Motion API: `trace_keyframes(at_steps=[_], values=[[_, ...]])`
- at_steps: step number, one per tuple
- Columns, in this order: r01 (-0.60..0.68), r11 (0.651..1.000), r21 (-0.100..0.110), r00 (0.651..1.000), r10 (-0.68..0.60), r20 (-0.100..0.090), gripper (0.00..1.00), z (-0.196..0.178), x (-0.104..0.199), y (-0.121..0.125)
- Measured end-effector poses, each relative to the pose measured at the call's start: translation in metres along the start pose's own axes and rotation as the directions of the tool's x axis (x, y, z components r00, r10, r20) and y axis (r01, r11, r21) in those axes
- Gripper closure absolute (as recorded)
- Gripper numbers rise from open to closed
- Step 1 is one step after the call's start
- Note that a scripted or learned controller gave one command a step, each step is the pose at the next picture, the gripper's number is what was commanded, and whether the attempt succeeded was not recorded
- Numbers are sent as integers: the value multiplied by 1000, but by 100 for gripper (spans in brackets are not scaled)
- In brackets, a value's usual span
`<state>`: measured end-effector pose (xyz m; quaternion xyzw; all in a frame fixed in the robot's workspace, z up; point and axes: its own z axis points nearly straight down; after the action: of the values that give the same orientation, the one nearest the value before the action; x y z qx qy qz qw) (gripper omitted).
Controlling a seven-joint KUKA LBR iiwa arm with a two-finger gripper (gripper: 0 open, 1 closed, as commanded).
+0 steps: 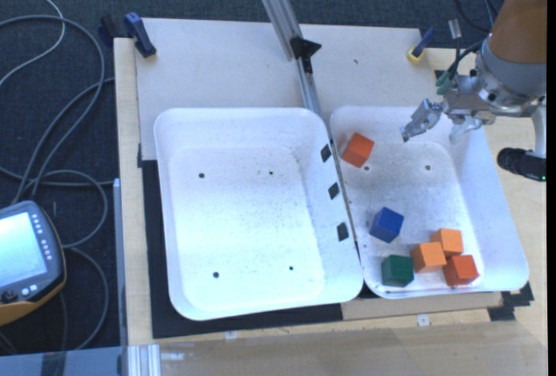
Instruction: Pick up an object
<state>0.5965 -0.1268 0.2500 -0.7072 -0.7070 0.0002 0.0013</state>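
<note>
Currently my fingers (417,124) are spread with nothing between them, gripper (439,127) hovering over the right bin (486,192)'s far end. Approach step, I'd say; nearest target is the orange cube (357,149), just left, so shift over and descend.

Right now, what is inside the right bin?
The right bin holds six blocks: an orange block alone, a blue block, a green block and three orange-red blocks clustered together. Nothing looks covered.

desk (217,62): two bins side by side | left bin (174,140): left of right bin (486,192) | right bin: one cube (357,149) far-left, one cube (387,224) mid, four cubes (430,261) clustered near-right
</note>
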Motion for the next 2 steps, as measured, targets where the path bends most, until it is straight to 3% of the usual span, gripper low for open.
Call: trace_keyframes(at_steps=[1,2], values=[[2,1000,6,1000,-2,-3,0,24,43,-67],[-1,1000,9,1000,1,-2,0,135,41,-90]])
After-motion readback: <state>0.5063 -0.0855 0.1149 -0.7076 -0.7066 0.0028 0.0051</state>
